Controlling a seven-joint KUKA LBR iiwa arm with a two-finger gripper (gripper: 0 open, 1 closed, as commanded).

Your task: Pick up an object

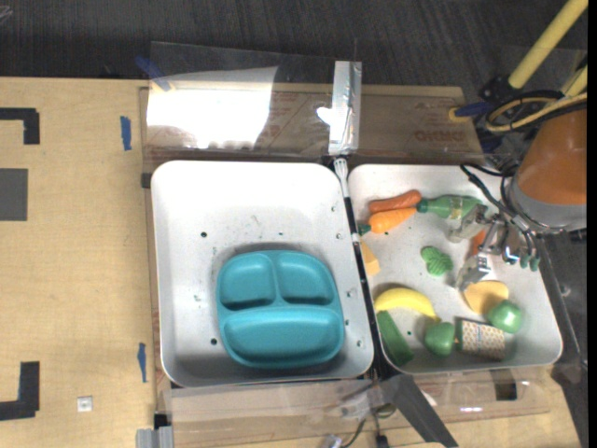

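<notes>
The right white bin (546,339) holds several toy foods. Two orange carrots (394,210) lie at its back left, with a green bottle-like piece (448,206) beside them. A small green bumpy piece (436,259) sits mid-bin. A yellow banana (406,301), a dark green cucumber (392,336), a green round piece (438,337), a patterned box (482,337) and a green apple (505,316) lie along the front. My gripper (478,267) hangs low in the bin's right half, just above a yellow-orange slice (485,295) and right of the bumpy green piece. I see nothing held in it.
The left white bin (177,250) carries a teal divided plate (278,308). A small yellow piece (370,262) lies against the wall between the bins. The arm's orange band (560,161) and cables hang over the right bin's back right corner. Brown board surrounds both bins.
</notes>
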